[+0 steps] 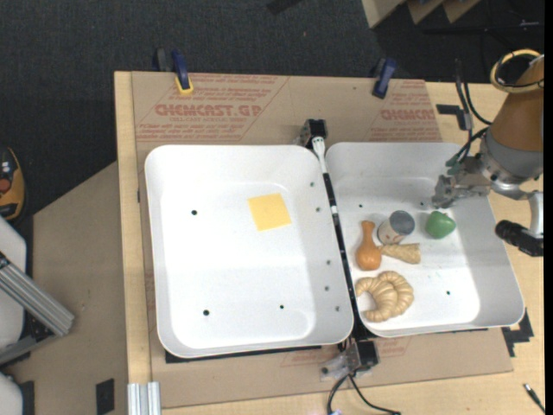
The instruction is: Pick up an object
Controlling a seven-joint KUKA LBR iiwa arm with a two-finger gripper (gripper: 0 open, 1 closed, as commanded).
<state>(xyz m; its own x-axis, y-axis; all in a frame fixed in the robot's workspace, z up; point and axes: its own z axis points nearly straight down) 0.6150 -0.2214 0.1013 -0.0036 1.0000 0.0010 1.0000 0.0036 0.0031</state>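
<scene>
Green object (441, 224) just below gripper (444, 194)

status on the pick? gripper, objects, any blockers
Gripper over right bin, nothing visibly held. Green object just below it, grey can beside. Yellow square alone in left bin.
</scene>
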